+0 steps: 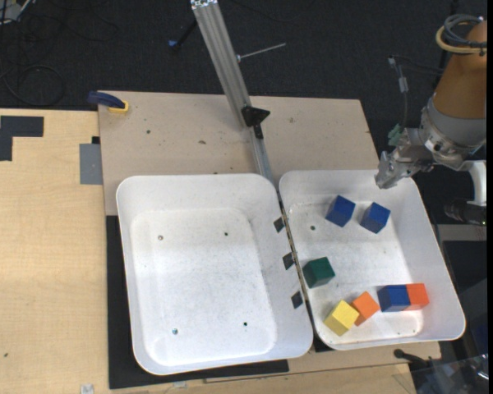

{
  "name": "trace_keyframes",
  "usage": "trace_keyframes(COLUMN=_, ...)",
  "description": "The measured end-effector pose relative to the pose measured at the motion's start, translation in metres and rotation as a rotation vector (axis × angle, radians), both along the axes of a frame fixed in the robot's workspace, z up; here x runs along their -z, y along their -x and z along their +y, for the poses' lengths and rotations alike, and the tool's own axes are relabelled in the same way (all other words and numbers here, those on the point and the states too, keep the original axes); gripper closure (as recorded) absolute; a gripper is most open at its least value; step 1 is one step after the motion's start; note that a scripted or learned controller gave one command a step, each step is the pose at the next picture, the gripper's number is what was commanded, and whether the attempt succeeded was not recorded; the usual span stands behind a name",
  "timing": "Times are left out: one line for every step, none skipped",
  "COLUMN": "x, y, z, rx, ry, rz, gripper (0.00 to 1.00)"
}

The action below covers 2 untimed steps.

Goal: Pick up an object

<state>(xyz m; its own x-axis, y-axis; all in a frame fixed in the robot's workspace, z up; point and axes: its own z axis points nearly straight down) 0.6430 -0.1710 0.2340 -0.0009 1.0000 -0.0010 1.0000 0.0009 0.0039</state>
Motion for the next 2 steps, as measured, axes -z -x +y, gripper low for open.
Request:
trace_keyframes(x=0.019, y=0.000, z=0.001, rx=-0.001, ry=-0.001, rz=0.008, gripper=1.00)
trace_keyframes(x=0.020, y=0.018, z=0.061, rx=-0.003, ry=-0.004, rz=0.008, gripper=1.00)
